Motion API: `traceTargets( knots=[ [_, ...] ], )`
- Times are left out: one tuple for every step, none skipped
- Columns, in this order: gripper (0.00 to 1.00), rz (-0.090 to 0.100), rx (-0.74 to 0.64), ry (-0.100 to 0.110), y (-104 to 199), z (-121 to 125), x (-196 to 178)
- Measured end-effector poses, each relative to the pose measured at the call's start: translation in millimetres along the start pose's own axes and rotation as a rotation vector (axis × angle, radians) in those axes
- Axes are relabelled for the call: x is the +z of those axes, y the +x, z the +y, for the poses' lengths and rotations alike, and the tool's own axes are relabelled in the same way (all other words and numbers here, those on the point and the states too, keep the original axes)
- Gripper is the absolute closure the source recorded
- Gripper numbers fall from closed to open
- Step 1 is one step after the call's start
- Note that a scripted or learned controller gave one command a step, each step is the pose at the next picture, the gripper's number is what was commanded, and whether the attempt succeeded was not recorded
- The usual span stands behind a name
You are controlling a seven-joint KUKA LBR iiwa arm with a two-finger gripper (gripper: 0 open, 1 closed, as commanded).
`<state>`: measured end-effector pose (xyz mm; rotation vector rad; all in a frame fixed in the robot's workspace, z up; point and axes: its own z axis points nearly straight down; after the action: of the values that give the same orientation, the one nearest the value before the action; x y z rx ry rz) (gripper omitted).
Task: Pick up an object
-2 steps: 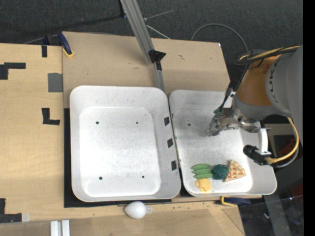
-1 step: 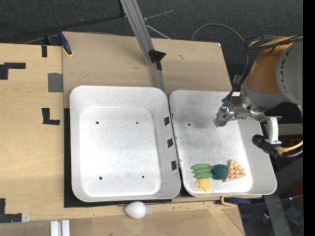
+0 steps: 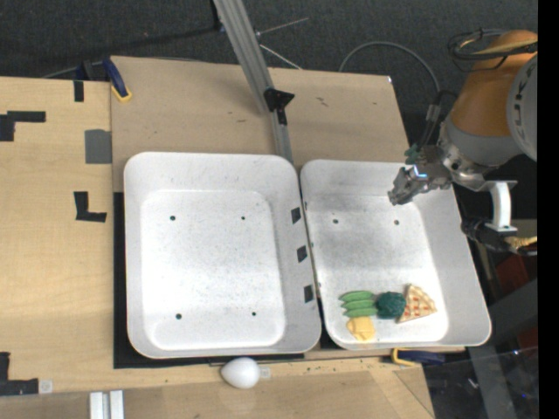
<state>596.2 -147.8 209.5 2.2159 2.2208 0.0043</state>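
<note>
— Over the far right corner of the right bin (image 3: 437, 234), what is the arm doing?
— It reaches in from the right, its orange band (image 3: 489, 103) and grey wrist bent down and leftward, so the pincer (image 3: 403, 192) hangs above the bin's upper right part, near the rim.
— Is the pincer open? Does it grip anything?
— It is too small and dark to tell how its tips stand; nothing shows between them.
— And the things to pick?
— They lie well apart from it, in the near end of the same bin: a green ridged piece (image 3: 356, 300), a yellow piece (image 3: 361, 326) just below it, a dark green lump (image 3: 390, 304) beside those, and a pizza slice toy (image 3: 418, 304) touching the lump on its right.
— Anything else?
— The left bin (image 3: 210, 168) sits beside it, and a white egg-shaped thing (image 3: 240, 373) rests on the bench (image 3: 52, 234) near the front edge
</note>
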Motion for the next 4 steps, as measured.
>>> traceTargets(
  knots=[
    [1.00, 0.000, 0.001, 0.001, 0.3, 1.3, -41.3],
    [1.00, 0.003, -0.004, 0.006, 59.0, -8.4, -46.1],
    [1.00, 0.003, -0.004, 0.008, 115.1, -24.3, -37.6],
    [1.00, 0.003, -0.005, 0.009, 173.5, -26.3, -23.4]
  ],
)
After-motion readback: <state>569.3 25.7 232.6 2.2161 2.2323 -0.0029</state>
